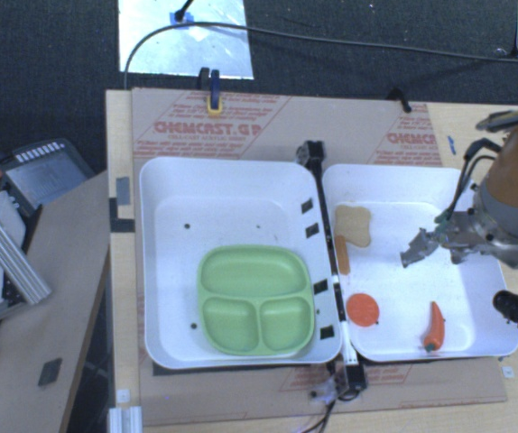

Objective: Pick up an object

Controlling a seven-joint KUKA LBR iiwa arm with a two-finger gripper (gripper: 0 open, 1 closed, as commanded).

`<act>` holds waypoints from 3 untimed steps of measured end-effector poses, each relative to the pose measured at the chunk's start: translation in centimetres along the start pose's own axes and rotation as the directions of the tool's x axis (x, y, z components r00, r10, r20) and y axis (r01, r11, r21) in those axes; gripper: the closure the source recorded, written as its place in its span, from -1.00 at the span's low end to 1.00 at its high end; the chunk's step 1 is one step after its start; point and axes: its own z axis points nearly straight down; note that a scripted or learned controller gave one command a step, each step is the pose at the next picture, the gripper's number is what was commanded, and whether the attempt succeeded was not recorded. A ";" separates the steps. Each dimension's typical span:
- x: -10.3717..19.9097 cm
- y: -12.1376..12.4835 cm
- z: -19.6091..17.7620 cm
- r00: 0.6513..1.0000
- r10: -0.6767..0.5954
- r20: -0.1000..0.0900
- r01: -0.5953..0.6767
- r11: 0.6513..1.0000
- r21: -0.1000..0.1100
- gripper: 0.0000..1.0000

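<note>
Seen from the fixed camera above the counter [268,120], my hand [414,251] hangs over the middle of the right bin [394,180], reaching in from the right. I cannot tell from this angle how it is set, and nothing shows in its grip. 4 things lie in this bin: a tan bread-shaped piece [354,225] near the divider, a slim orange stick [341,253] just below it along the bin's left wall, a round orange-red disc [363,309] at the lower left, and a red-orange carrot [434,327] toward the lower right. All 4 sit apart from my hand. The left bin [196,188] holds 1 green plate [255,298] with 3 compartments.
</note>
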 end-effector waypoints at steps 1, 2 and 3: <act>0.0 0.3 -0.7 1.000 -0.003 0.002 0.003 1.000 -0.013 -1.00; 0.4 0.2 5.6 1.000 -0.001 0.001 0.002 1.000 -0.009 -1.00; 0.3 -0.5 10.0 1.000 -0.001 0.001 0.001 1.000 -0.008 -1.00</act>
